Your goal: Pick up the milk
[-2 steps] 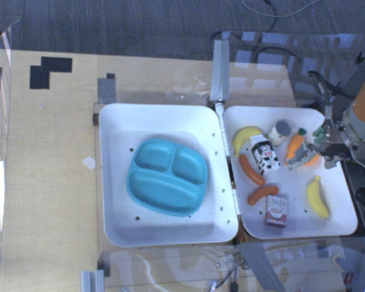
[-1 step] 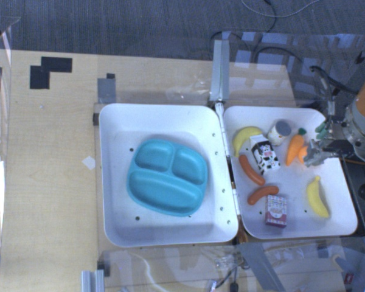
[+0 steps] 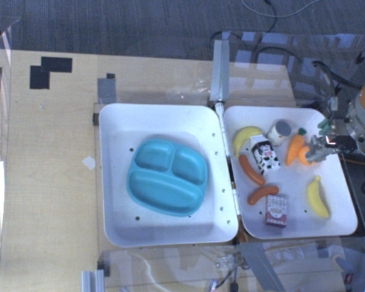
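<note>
The milk (image 3: 266,155) is a small carton with black cow spots on white, lying on its side in the right bin (image 3: 344,221), toward that bin's upper left. Its long axis runs on a slant, from upper left to lower right, with the white gabled top toward the upper left and the spotted base toward the lower right.

Just up and left of the milk, touching its top end, is a yellow lemon-like fruit (image 3: 244,137). Close on its lower left lies a sausage (image 3: 250,170), and farther below it a second sausage (image 3: 263,194). Below that one sits a small red box (image 3: 276,211). Up and right of the milk is a small jar with a grey lid (image 3: 280,131). Right of the milk stands a carrot (image 3: 294,148), and well to its lower right a banana (image 3: 317,198).

The arm enters from the right, its orange band at the edge. The gripper (image 3: 319,148) hangs to the right of the milk, past the carrot, well apart from the carton; whether its fingers are apart or together I cannot tell.

Far left of the milk, the left bin (image 3: 115,224) holds a blue divided tray (image 3: 167,176).
</note>
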Controlling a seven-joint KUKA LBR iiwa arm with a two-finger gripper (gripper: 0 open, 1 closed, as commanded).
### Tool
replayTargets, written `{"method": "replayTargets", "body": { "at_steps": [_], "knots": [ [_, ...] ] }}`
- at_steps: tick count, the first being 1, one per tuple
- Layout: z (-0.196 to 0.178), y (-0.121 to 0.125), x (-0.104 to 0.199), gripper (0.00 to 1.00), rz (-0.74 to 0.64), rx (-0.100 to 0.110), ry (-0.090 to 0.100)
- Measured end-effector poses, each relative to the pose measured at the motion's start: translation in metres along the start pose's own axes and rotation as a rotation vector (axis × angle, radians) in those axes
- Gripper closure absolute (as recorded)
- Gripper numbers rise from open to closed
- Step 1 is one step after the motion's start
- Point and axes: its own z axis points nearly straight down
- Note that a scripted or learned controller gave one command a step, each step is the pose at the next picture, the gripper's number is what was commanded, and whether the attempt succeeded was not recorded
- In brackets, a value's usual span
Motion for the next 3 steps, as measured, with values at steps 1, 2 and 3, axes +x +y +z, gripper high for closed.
{"method": "replayTargets", "body": {
  "at_steps": [1, 2, 3],
  "knots": [
    [-0.011, 0.002, 0.001, 1.00, -0.003, -0.006, 0.000],
    [-0.023, 0.004, 0.001, 1.00, -0.007, -0.012, -0.001],
    [-0.034, 0.006, 0.002, 1.00, -0.011, -0.018, -0.001]
  ]
}}
